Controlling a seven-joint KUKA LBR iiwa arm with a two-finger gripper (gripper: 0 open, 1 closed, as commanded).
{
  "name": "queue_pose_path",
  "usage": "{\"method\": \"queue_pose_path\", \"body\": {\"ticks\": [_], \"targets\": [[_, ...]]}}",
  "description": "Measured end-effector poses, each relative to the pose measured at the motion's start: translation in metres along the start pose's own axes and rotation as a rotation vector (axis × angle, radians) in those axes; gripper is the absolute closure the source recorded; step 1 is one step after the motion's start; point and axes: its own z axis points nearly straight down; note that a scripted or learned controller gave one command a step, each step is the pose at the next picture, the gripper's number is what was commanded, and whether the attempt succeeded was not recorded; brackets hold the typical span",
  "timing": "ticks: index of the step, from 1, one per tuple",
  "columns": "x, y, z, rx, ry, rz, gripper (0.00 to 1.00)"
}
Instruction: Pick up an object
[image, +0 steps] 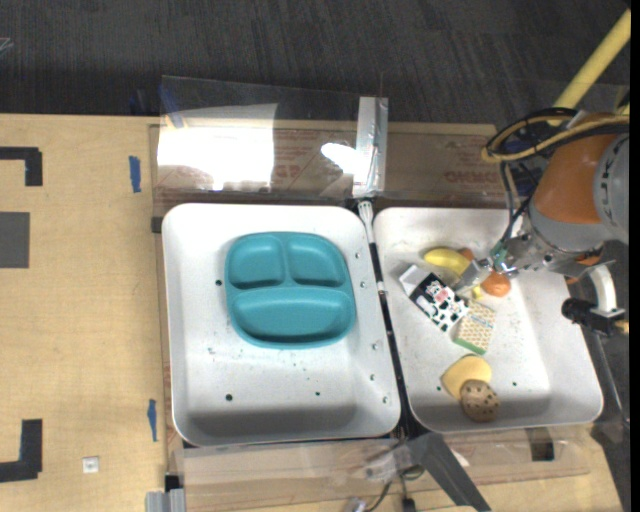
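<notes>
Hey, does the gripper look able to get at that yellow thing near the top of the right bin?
Probably yes. The gripper sits just beside the yellow object in the right bin, nothing lies on it; the patterned card is close below.

A single fixed camera looks down at a slant from above the bench (70, 300), framing both white bins (190, 330) whole, the arm (575, 190) entering right of them.
</notes>
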Motion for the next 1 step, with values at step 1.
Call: {"method": "queue_pose_path", "body": {"ticks": [1], "targets": [[0.0015,0.0031,-0.0119,-0.006,-0.003,-0.005,1.0]]}}
